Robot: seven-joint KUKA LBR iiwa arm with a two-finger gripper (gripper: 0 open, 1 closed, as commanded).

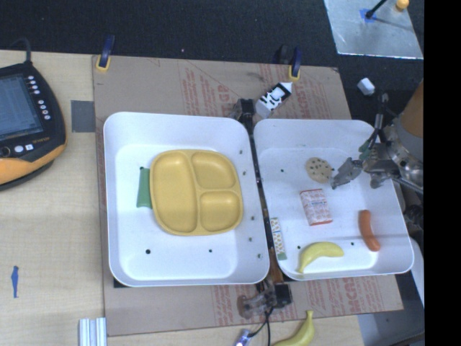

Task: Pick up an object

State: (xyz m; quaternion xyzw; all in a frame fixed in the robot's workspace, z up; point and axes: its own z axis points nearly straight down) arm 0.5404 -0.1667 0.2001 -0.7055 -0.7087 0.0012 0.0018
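The right bin (288, 139) holds a round cookie (318, 168), a small pink-and-white packet (315, 207), an orange sausage (369, 230) and a yellow banana (320, 254). My gripper (361, 175) hangs over the bin's right part, just right of the cookie and above the packet. Its two grey fingers (344, 174) are spread apart with nothing between them. The left bin (126, 254) holds a yellow divided tray (196, 191) lying over a green piece (144, 188).
A teach pendant (25, 125) lies at the bench's left. A second banana (299, 331) sits below the bins by some cables. A black-and-white tag (274, 97) lies behind the bins. Blue and yellow clamps (105, 52) hold the cardboard at the back.
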